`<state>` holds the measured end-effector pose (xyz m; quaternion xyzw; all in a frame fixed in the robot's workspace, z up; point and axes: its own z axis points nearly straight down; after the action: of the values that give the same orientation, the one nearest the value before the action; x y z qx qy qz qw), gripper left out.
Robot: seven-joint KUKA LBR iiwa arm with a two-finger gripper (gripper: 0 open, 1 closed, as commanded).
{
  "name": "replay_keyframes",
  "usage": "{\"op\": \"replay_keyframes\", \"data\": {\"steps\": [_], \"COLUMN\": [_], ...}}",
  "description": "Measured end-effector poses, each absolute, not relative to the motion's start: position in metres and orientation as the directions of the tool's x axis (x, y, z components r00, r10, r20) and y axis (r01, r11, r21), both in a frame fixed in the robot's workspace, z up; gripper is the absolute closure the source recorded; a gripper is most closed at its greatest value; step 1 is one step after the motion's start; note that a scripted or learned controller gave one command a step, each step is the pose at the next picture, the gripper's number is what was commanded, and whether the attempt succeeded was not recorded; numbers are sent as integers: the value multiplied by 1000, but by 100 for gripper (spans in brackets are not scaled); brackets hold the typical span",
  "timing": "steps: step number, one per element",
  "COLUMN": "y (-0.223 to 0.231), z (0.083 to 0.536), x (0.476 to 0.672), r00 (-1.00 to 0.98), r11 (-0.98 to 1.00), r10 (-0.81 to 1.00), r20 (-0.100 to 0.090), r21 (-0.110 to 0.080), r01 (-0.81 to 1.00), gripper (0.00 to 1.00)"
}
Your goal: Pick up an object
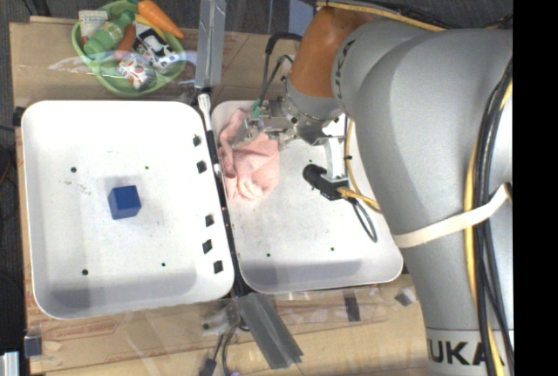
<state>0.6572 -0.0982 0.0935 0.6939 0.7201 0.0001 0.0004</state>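
Cloth (pixel 249 163), pink, crumpled at 10 o'clock in right bin (pixel 349 265); judged light, limp, best pinched at a raised fold; gripper (pixel 261 123) sits at cloth's 12 o'clock edge, grip state cannot be told; blue cube (pixel 125 201) mid left bin (pixel 52 296); "UKA" readable on arm base (pixel 462 354) at 5 o'clock.

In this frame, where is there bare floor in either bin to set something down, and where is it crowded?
The left bin is bare all round the blue cube, most widely along its top and right. In the right bin, the front floor below the pink cloth is free. Its back is crowded: cloth, tool and arm overhead.
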Motion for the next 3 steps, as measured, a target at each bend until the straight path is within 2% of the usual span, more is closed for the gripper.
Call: {"op": "replay_keyframes", "data": {"steps": [1,2,3], "y": [-123,-167,-166], "z": [94,95,106], "x": [658,658,659], "r00": [-58,-132,-138], "r11": [58,132,138], "r10": [998,991,990], "r20": [-1,-2,-2], "r21": [3,4,5], "r01": [998,991,990], "gripper": [0,0,100]}}
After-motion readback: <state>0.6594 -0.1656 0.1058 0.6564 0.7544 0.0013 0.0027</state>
